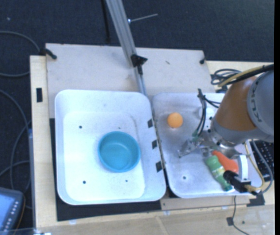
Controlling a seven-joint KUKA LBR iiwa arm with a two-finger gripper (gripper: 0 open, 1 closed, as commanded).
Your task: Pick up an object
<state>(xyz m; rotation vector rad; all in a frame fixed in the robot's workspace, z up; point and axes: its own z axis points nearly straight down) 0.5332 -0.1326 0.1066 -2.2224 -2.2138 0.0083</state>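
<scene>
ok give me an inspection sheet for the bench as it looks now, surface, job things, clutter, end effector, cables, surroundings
surface: wooden bench bearing two white bins side by side, left bin and right bin
job's things: blue bowl in the left bin; orange ball in the right bin; green and orange items near the right bin's lower right corner, partly under the arm
clutter: nothing seen
end effector: low over the right bin, below the ball and apart from it; its state cannot be judged
cables: black cables on the floor at left; more behind the arm
surroundings: dark carpet; metal rail slanting over the bench; screen at lower left
</scene>
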